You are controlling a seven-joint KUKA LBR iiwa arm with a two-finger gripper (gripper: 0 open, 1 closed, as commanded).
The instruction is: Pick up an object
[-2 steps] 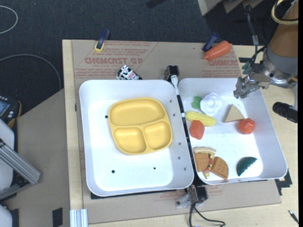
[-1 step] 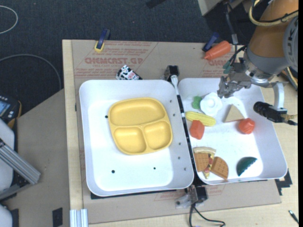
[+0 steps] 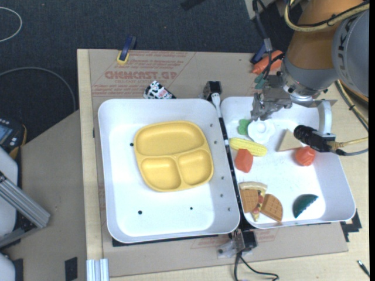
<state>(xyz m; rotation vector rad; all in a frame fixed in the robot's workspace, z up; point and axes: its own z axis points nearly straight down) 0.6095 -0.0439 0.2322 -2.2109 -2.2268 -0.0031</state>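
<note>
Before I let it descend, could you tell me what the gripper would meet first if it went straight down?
Most likely the white piece right below the gripper, beside the green piece; depth is hard to judge from above.

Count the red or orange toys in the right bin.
2. One red-orange toy lies near the bin's left wall, just below the yellow corn. The other lies further right, below the black fitting. More may be hidden under the arm.

A brown bench top [image 3: 94,151] stands on dark carpet-like floor [image 3: 70,10], with faint red lettering [image 3: 140,74], seemingly printed.
</note>
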